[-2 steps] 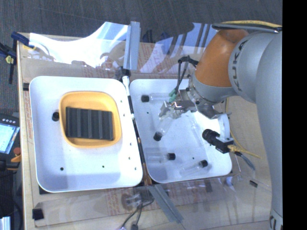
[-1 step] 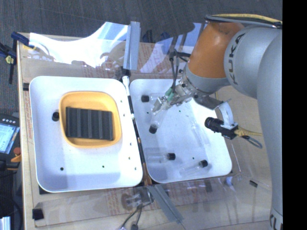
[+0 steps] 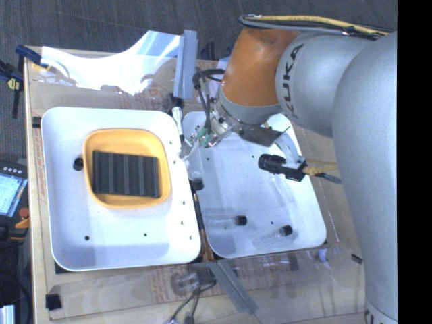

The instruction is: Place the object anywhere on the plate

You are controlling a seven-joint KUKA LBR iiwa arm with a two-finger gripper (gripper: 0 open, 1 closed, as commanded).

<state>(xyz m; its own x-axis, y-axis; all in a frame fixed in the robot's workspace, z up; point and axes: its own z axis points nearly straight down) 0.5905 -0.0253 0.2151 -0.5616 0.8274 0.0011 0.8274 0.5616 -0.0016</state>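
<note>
A dark grey ribbed block (image 3: 126,174) lies flat on the yellow plate (image 3: 125,140) in the left bin (image 3: 101,248). It covers most of the plate's middle. My gripper (image 3: 197,140) hangs over the far left corner of the right bin (image 3: 263,245), just right of the wall between the two bins. It is apart from the block and the plate. The orange band and the wrist above it hide much of the gripper.
A small black knob (image 3: 79,163) sits in the left bin beside the plate's left rim. Two small black studs (image 3: 239,219) (image 3: 286,231) show on the right bin's floor. A black cylinder with a cable (image 3: 280,166) juts out over the right bin. Clear plastic sheet (image 3: 145,49) lies behind the bins.
</note>
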